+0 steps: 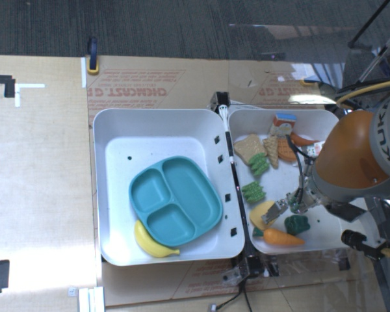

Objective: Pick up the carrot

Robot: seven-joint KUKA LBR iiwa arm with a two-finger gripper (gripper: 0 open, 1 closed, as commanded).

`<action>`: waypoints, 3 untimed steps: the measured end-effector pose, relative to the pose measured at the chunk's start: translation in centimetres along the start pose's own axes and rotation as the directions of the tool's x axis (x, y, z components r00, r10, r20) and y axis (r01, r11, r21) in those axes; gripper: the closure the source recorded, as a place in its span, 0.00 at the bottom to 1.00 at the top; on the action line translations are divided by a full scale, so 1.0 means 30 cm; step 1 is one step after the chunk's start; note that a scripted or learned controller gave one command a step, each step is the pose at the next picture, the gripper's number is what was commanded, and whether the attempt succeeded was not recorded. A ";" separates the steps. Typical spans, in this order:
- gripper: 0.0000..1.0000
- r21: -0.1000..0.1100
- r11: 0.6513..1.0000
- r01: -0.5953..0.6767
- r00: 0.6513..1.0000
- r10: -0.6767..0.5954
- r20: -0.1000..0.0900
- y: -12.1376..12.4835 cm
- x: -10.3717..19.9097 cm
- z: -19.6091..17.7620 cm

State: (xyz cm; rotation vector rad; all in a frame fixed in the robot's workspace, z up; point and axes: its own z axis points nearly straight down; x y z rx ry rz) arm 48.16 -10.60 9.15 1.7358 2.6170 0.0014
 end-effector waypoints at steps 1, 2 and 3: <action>0.00 0.000 0.985 -0.171 0.985 0.171 0.000 0.008 0.011 0.000; 1.00 -0.003 0.984 -0.177 0.984 0.177 0.002 0.013 0.005 -0.030; 0.00 -0.003 0.984 -0.177 0.984 0.177 0.002 0.012 0.005 -0.030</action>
